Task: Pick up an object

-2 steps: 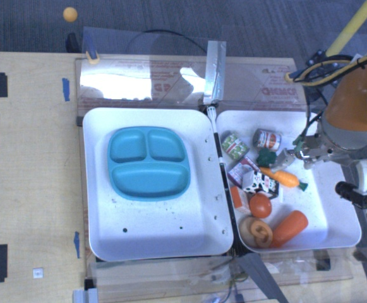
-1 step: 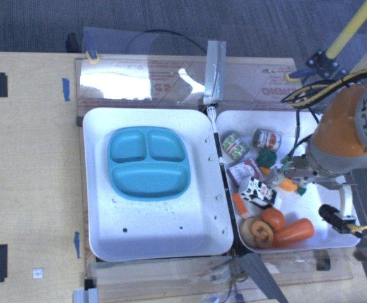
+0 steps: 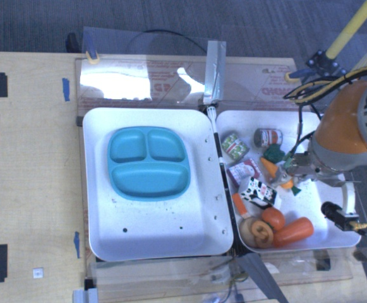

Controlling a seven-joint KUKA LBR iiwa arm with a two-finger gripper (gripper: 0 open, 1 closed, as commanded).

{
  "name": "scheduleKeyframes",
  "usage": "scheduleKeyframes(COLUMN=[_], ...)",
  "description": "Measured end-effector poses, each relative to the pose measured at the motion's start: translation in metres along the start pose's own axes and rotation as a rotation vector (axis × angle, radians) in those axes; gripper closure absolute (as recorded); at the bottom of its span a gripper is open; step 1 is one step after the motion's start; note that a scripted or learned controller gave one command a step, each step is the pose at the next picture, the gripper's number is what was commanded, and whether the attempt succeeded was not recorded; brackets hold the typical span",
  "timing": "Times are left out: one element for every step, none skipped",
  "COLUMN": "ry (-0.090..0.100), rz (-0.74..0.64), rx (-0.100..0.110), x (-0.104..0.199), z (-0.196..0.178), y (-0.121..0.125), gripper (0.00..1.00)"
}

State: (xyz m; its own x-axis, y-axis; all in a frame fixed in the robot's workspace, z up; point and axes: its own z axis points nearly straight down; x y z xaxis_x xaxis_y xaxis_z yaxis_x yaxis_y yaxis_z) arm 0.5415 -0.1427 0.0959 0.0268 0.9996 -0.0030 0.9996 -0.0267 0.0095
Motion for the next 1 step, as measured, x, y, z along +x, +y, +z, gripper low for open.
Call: scheduleKeyframes(ry=[0.004], rz=[-0.002], rx=[0.005], x=[0.0578], z=[-0.1075], y=[-0.0011], gripper=[1.0])
